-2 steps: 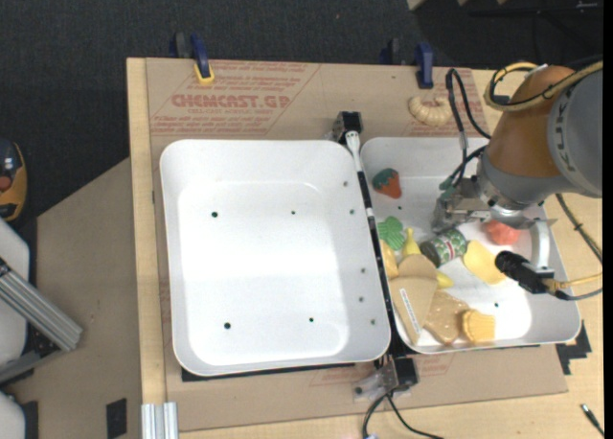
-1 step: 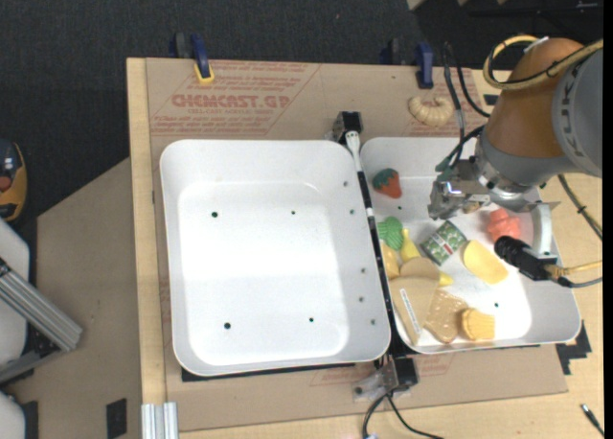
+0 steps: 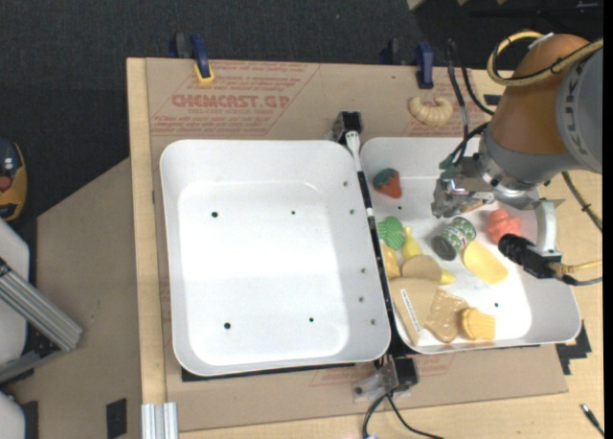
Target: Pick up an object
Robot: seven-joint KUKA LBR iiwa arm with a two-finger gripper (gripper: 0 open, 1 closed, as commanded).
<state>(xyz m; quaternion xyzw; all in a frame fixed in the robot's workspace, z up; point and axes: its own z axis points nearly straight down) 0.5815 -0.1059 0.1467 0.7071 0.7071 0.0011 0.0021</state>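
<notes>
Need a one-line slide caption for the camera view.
Arm's claw over the right bin of toy food, just above a small green can; left bin alongside.

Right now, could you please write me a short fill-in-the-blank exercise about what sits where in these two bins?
1. All the small objects lie in the ____ bin, the one nearest the arm.
2. The gripper hangs just above a small can whose label is ____.
3. The strawberry lies near that bin's ____ wall, beside the divider.
4. The cracker lies at the bin's ____ end.

Missing words: right; green; left; near
</notes>
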